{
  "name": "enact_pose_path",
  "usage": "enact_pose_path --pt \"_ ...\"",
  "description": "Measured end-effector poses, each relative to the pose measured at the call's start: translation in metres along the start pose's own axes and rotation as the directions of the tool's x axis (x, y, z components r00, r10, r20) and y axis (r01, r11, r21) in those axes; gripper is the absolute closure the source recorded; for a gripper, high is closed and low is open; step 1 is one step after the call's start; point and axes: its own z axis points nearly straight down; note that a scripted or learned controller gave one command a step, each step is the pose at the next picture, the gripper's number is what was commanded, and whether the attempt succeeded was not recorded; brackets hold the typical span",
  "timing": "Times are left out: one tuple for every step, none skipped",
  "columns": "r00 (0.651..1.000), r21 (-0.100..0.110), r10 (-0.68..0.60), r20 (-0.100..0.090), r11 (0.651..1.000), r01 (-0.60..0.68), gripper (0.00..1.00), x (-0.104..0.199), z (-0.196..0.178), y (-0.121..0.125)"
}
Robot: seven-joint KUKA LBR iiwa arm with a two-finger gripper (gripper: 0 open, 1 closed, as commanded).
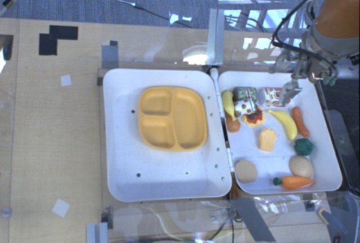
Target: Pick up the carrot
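Pale wood tabletop [50,140] carries two shallow white bins side by side. Left bin [121,180] holds a yellow divided plate [171,118]. Right bin [332,177] holds toy foods; the carrot [295,182] lies at its near edge, just beside a beige egg-like piece [301,166]. The tool [289,93] hangs over the far side, well apart from the carrot; its opening cannot be told. Judged step: approach. Next, it must travel to the near edge and descend.
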Motion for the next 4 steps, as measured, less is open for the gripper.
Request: enact_pose_path --pt "0.990 -0.001 0.143 -0.009 0.990 -0.143 0.00 0.051 0.113 0.008" --pt "0.998 0.006 0.057 0.034 0.998 -0.057 0.00 0.120 0.138 0.039" --pt "0.953 -0.005 0.301 0.031 0.954 -0.301 0.00 0.143 0.139 0.009" --pt "0.823 -0.010 0.567 0.032 0.824 -0.567 0.00 0.144 0.139 0.030"
